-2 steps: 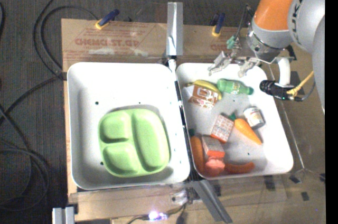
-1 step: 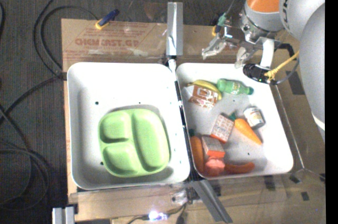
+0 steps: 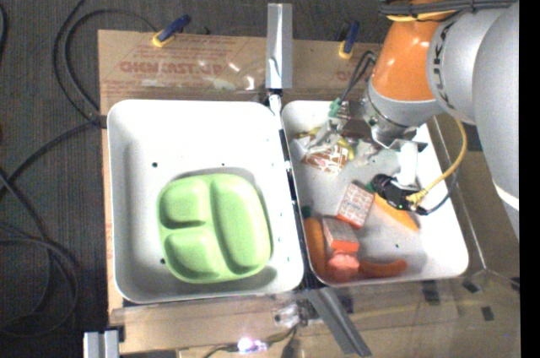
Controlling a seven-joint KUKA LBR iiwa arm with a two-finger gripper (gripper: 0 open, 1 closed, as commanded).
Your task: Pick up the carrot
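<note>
The arm reached in over the right bin, its orange band above the bin's far end. The gripper sat low over the bin's far left part, mostly hidden beneath the wrist, so how far it stood open and whether it had hold of anything could not be told.

Just nearer the camera than the gripper lay a crinkled wrapper, close beneath it. Nearer still and slightly right lay a small carton with a grid print, tilted. Right of the carton, an orange piece that looked like the carrot lay on the bin floor, partly under a black and yellow cable that hung from the wrist; it was apart from the gripper, nearer the camera and to its right.

Along the bin's near end, well away from the gripper, lay more orange and red food: a piece against the left wall, a red box beside it, and a long orange-red piece at the near edge.

To the gripper's left, across the divide, the left bin held a green tray with three compartments.
</note>
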